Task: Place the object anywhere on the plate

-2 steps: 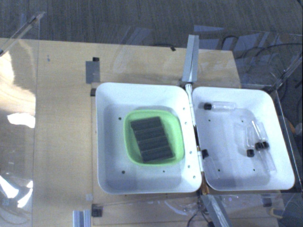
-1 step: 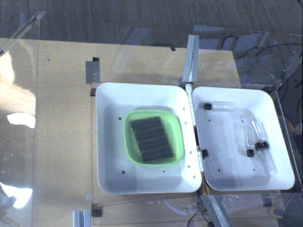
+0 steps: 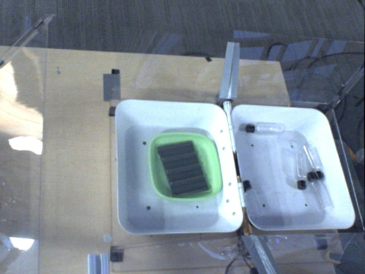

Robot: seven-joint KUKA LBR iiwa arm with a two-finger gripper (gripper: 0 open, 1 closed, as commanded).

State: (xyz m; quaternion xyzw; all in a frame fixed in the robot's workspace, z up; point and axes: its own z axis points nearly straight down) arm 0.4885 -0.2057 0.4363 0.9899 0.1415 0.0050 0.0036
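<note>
A square light-green plate (image 3: 158, 153) sits in the middle of the left bin (image 3: 131, 170). On it lies a dark grey ridged rectangular object (image 3: 182, 168), turned slightly off the plate's axes. In the right bin (image 3: 336, 204) lie clear plastic tubes with black caps: one (image 3: 263, 128) near the bin's back left, and two more (image 3: 308, 167) at its right side.
An upright grey metal post (image 3: 230, 72) stands behind the seam between the two bins. Small dark fixtures (image 3: 112, 86) sit on the wooden bench left of the bins. Cables run at the bench's far right and along its front edge.
</note>
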